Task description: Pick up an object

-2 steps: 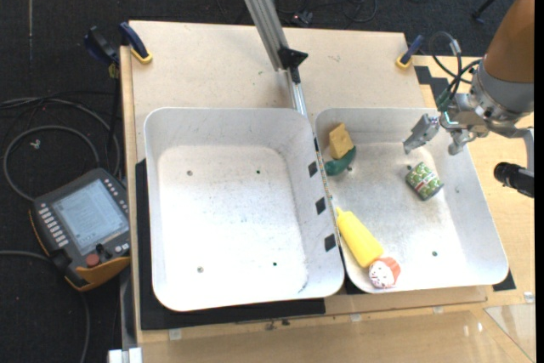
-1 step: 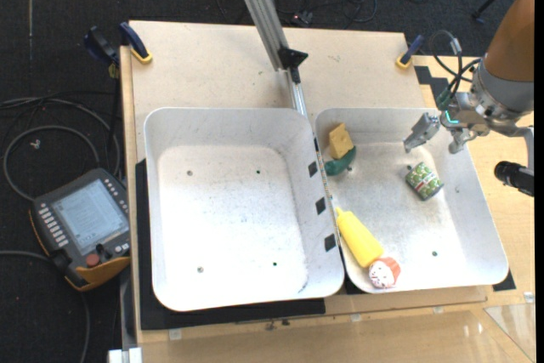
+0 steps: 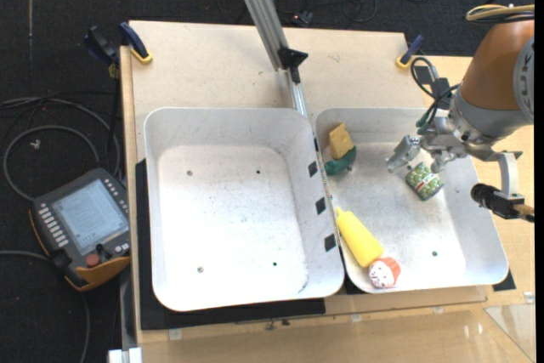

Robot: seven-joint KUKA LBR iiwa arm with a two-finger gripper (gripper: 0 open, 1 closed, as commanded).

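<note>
A grey arm's gripper [image 3: 422, 163] hangs over the right bin [image 3: 476, 263], fingers clamped on a small green-and-white can [image 3: 424, 181]. Left of the can lie a yellow block [image 3: 341, 139], a yellow corn cob [image 3: 358, 237] and a red-white piece [image 3: 384, 272].

Bins [image 3: 229, 132]: white. Tabletop [image 3: 212, 64]: pale tan. Arm [image 3: 501, 68]: orange band, grey below. Objects: yellow cylinder [image 3: 358, 239], red-white piece [image 3: 384, 272], green-white patterned item [image 3: 423, 180], tan-on-teal block [image 3: 340, 148].
</note>
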